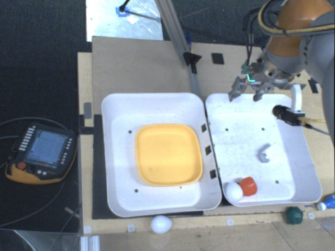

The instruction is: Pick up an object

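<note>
1. Two white bins: left bin (112,140), holding one yellow plate (169,154); right bin (301,161), the landmark.
2. In the right bin's near-left corner: one white ball (233,191), one orange object (247,186); mid-bin, one grey hook (264,153).
3. Gripper (246,94), above the right bin's far rim: fingers spread, holding nothing.
4. Step: approach. Next, judged: travel over a chosen object, descend, close.

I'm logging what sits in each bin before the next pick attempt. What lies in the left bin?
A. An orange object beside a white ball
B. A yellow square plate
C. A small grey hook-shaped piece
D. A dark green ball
B: the yellow square plate lies in the middle of the left bin, while the grey hook-shaped piece, the orange object and the white ball are in the right bin.
</note>
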`<state>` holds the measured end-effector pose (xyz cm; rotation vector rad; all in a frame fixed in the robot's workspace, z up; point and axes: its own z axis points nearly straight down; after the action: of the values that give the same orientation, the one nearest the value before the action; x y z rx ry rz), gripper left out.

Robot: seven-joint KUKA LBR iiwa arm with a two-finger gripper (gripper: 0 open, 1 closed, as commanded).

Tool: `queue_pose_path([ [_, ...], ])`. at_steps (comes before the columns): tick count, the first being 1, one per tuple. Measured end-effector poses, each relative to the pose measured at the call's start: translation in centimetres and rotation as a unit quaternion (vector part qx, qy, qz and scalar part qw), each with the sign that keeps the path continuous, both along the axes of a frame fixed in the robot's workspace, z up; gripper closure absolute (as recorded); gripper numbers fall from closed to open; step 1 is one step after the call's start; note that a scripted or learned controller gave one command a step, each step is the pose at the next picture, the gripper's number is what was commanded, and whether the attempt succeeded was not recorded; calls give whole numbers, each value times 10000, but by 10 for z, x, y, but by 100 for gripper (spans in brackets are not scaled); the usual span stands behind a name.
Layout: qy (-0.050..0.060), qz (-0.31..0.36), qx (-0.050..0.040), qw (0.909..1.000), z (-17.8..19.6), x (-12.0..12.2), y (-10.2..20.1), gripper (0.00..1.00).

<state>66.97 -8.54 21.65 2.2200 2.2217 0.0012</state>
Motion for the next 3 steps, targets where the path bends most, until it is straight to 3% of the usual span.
queue_pose_path([
  [1, 0, 0, 0, 10000, 0, 0, 0, 0],
  [3, 25, -7, 0, 10000, -100, -1, -12, 0],
])
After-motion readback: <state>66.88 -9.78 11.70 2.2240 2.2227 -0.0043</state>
